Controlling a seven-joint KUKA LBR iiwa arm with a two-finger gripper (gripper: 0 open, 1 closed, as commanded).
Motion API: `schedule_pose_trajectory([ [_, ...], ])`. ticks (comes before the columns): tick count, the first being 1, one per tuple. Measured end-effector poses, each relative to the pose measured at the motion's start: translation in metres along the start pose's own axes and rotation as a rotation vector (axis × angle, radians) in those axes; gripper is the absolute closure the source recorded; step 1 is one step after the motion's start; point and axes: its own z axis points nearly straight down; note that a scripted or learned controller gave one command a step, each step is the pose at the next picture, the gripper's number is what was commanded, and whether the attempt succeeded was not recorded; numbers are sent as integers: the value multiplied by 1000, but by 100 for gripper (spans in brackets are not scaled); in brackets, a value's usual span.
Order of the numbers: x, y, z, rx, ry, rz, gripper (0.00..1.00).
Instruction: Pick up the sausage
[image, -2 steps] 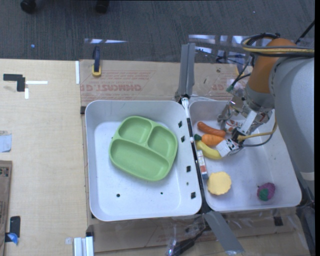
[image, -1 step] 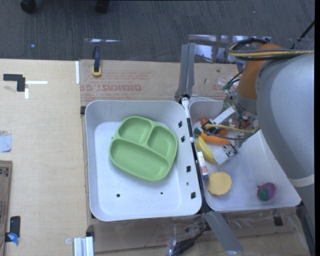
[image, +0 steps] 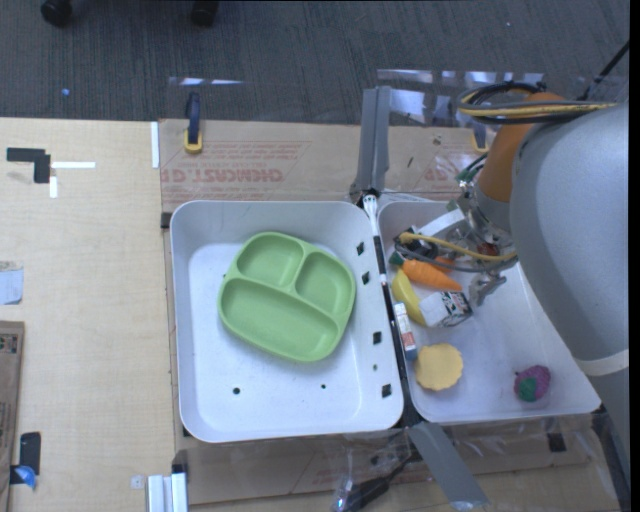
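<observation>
**In the right bin: arm low among the toy food**

Camera view: end effector (image: 470, 290) sits low in the right bin (image: 560, 400); open or closed, cannot tell. The orange, sausage-like piece (image: 432, 273) lies just beside it, touching a yellow piece (image: 405, 297). Probably light, stiff, smooth; best taken across its middle. The bin wall is near on the left. A yellow disc (image: 439, 366) and purple lump (image: 532, 382) lie apart. Green plate (image: 288, 296) in left bin.

My arm (image: 575, 240) looks bulky, smooth and grey, with an orange band (image: 497, 150) above the wrist. I see yellow and black cables (image: 520, 100) looped there, and bare metal fittings lower down.
</observation>
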Motion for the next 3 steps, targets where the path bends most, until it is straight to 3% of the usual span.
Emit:
schedule_pose_trajectory([
  [1,-1,0,-6,0,-6,-5,100],
  [2,-1,0,-6,0,-6,-6,0],
  [3,14,0,-1,-2,2,-12,0],
])
